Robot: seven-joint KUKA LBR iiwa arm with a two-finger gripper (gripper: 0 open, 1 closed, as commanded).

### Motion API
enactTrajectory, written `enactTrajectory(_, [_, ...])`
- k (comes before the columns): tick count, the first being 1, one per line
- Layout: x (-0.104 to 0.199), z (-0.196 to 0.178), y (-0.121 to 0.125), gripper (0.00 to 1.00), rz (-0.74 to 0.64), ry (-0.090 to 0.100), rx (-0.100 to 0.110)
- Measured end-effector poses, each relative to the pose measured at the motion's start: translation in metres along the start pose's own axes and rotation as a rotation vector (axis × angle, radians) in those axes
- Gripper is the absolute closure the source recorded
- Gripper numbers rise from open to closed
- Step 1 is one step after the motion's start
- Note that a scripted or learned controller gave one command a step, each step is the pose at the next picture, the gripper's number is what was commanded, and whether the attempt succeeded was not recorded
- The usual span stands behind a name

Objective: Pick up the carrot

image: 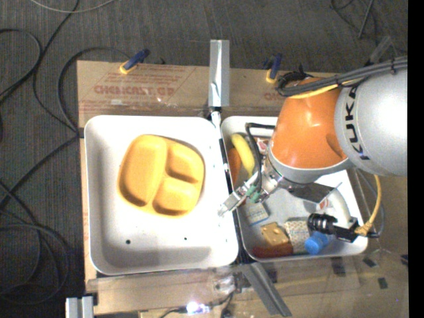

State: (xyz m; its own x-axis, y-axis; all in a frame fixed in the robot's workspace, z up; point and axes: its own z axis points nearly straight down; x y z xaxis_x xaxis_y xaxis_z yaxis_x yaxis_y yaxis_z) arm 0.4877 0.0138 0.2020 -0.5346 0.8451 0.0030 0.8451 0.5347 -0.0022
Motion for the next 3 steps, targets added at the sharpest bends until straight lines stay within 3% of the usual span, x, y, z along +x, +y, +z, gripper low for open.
enactTrajectory(1, [-0.083,-0.121,0.047,0.00,0.378,-0.006,0.000])
enactTrajectory(2, [-0.006,0.020,0.052,0.00,0.583,-0.001,0.002])
enactTrajectory(3, [-0.073,-0.052,0.069,0.00,0.313,-0.006,0.000])
